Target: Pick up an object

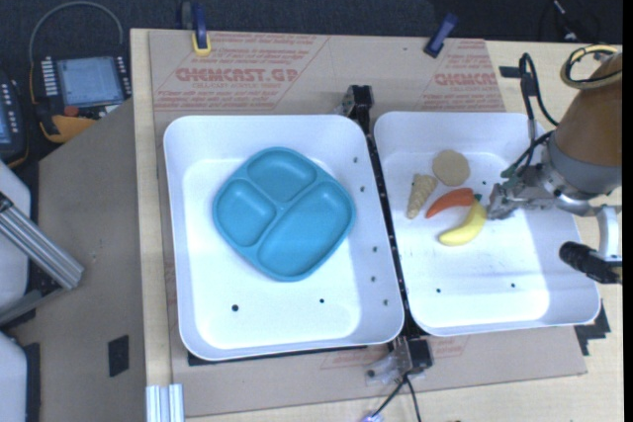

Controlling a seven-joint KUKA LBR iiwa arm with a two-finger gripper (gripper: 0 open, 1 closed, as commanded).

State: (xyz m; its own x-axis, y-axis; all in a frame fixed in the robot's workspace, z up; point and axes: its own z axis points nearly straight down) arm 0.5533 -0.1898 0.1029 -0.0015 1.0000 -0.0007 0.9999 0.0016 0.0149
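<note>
In the right white bin (495, 296) lie a yellow banana (463, 227), a red-orange pepper (450, 201), a tan round cookie (451, 167) and a beige cone (420, 194). My gripper (501, 199) hangs low at the banana's right end, just right of the pepper's tip. The arm's grey wrist and orange band rise behind it at the right edge. No object shows between the fingers.
The left white bin (198, 301) holds a blue divided plate (285, 211). A black clamp (358, 100) sits between the bins at the back. Cables trail near the bin's right rim (584, 257).
</note>
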